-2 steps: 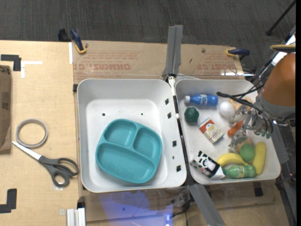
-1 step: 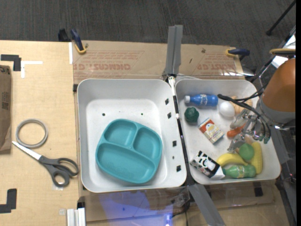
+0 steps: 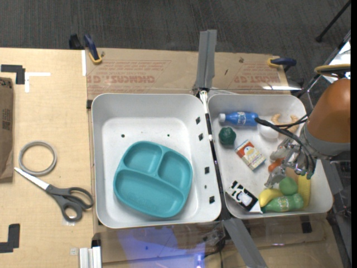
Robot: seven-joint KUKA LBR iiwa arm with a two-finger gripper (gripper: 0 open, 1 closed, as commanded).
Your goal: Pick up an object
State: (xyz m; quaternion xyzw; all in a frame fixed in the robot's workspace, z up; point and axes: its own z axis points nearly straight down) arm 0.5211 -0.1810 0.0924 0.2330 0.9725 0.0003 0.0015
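Gripper (image 3: pixel 277 175), metal and cable-draped, hangs over a rounded green toy (image 3: pixel 288 186); its grip state I cannot tell.

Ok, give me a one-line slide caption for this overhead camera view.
Gripper lowered into the cluttered right bin above a green toy and banana; teal divided plate in left bin.

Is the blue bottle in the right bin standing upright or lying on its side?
Lying on its side. The blue bottle stretches lengthwise across the floor of the right bin, its white cap pointing left.
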